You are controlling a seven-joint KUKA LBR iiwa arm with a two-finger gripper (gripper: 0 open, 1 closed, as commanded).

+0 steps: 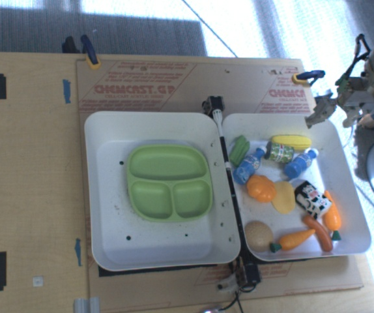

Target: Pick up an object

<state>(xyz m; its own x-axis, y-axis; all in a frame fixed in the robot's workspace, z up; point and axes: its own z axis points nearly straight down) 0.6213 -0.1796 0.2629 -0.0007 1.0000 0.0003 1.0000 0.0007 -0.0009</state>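
The left bin [102,194] holds a green divided plate [169,181]. The right bin [353,194] is crowded with toy food: corn [290,140], bottles [300,163], carrots [296,238], an egg [258,234]. The gripper [322,111] hovers over its far corner, empty; its spread I cannot tell.

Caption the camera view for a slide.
Gripper poised beyond the right bin of toy food; green divided plate in the left bin.
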